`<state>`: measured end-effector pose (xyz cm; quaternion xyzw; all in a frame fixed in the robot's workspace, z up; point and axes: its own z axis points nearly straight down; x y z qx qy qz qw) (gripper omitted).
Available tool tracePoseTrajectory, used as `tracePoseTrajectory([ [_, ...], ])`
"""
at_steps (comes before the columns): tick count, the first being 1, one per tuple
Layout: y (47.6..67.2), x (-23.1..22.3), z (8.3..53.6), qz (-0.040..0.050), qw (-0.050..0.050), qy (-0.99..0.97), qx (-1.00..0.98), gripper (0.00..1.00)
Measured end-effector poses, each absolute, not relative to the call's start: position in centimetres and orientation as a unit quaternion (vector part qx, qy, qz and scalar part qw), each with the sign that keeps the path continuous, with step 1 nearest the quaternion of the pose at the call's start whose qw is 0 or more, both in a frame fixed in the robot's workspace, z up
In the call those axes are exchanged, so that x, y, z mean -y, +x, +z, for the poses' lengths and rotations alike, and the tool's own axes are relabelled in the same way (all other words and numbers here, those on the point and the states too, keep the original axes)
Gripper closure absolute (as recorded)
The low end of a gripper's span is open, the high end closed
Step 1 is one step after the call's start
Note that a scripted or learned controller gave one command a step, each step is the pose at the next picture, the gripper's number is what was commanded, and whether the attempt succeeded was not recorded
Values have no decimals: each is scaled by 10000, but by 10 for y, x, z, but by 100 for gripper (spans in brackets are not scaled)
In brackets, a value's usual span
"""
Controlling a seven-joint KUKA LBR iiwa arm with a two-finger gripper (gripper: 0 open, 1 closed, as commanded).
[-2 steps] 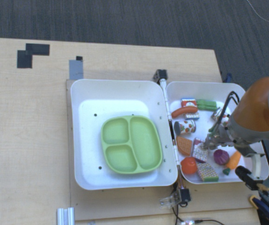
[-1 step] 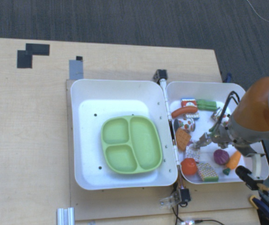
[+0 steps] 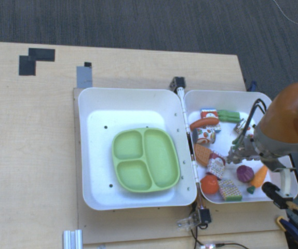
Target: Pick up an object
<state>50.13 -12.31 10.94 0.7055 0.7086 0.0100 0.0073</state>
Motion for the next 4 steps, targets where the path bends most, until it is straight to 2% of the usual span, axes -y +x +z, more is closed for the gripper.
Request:
tracePoseTrajectory([
  [1,501,123,109,97,73,7053,-7088,0],
  [2,502,123,118,101,71,7048,-7093,100],
  [3,502,123,118,100,70,7047,-7094,0],
  [4,494,102,90,59,111,7068,-7073,0],
])
